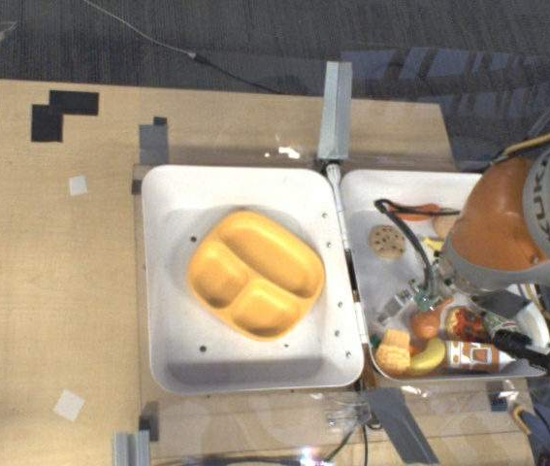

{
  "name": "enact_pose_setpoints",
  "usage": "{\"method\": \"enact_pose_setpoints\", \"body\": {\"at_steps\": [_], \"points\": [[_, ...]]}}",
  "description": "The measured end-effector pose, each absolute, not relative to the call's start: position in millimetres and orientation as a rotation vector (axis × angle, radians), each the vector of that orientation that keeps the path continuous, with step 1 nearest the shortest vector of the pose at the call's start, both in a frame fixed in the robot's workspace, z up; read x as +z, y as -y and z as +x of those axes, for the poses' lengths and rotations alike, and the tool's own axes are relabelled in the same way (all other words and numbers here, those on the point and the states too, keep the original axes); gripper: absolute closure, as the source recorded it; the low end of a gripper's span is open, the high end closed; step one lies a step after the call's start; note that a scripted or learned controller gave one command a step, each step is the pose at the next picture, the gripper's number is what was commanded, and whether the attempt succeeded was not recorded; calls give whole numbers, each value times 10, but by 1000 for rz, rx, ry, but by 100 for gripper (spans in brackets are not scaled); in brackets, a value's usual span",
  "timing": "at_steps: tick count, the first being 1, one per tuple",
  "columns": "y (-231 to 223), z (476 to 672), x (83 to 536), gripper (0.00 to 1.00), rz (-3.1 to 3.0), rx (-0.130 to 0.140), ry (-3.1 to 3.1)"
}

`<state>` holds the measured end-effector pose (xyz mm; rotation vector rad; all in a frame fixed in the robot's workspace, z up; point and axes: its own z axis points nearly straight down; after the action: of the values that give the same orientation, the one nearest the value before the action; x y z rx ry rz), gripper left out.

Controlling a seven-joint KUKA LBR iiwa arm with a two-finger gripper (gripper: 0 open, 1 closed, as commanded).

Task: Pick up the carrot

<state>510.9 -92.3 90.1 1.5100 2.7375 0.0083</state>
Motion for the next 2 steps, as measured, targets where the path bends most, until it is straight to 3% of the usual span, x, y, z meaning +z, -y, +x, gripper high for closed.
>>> {"method": "enact_pose_setpoints", "body": {"at_steps": [1, 2], "points": [[1073, 5268, 1464, 0, 2128, 6, -2304], [934, 4914, 985, 0, 2260, 2, -2181]]}}
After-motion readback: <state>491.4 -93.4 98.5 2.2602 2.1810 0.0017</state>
